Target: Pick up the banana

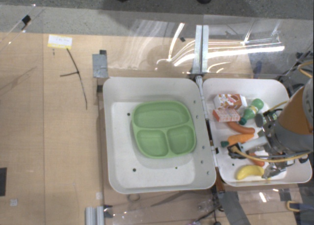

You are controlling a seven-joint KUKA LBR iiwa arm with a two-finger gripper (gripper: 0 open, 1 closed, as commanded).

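Banana [249,172]: front of the right bin [294,180], long axis roughly left-right | end effector [273,171]: just right of banana, touching or nearly | you can't tell its state.

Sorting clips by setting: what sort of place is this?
Likely a robotics lab: a bench bearing two white bins, toy food like a banana, and a clear guard panel along the far edge.

No legible text on anything
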